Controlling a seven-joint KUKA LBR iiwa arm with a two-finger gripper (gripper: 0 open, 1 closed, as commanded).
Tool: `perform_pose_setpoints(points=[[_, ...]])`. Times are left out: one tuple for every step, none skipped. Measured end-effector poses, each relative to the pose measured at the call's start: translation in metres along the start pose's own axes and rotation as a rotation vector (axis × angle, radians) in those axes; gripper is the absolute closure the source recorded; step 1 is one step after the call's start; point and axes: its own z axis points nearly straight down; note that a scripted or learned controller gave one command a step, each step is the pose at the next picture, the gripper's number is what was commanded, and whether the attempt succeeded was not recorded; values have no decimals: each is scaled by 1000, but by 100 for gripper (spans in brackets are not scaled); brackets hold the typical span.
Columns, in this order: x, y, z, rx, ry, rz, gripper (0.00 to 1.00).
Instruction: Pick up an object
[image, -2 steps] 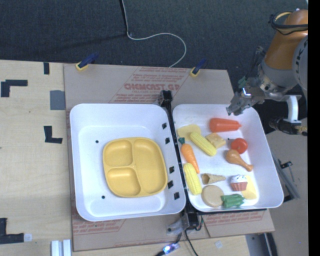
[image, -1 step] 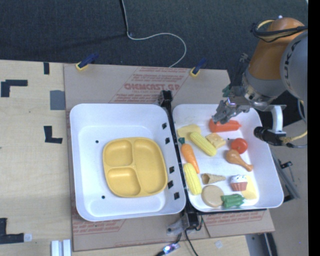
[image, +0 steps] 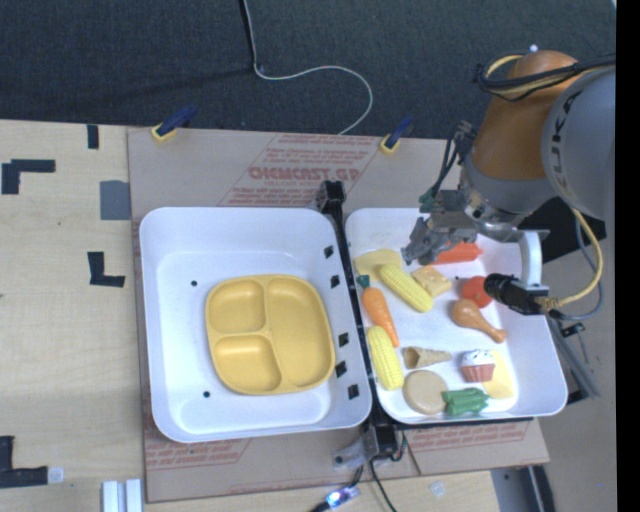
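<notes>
A: Starting at the left, what lies on the worktop (image: 60, 300)?

B: The left bin (image: 170, 235) holds a yellow divided plate (image: 268, 333), lying flat near its middle. The right bin (image: 545, 385) sits just beside it, their rims touching at the centre.

A: And in the right bin?

B: A carrot (image: 379, 310) lies along the left wall, with a corn cob (image: 384, 358) below it. A second corn cob (image: 405, 286) lies tilted, further up. Toward the near edge sit an ice-cream cone (image: 428, 355), a tan cookie (image: 424, 391), a green piece (image: 464, 402) and a cupcake (image: 477, 366). A chicken drumstick (image: 476, 319) lies to the right of the centre.

A: The claw?

B: The claw (image: 428, 243) hangs over the bin's upper part, just above the tilted corn cob and beside an orange-red piece (image: 460, 254). Whether it is spread or pressed together, I cannot tell.
</notes>
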Motion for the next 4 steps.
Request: perform_pose_setpoints(points=[[45,-33,10,2,0,0,100],[73,-31,15,0,-2,1,100],[53,-31,4,-2,-3,5,100],[61,-29,18,1,-3,4,100]])
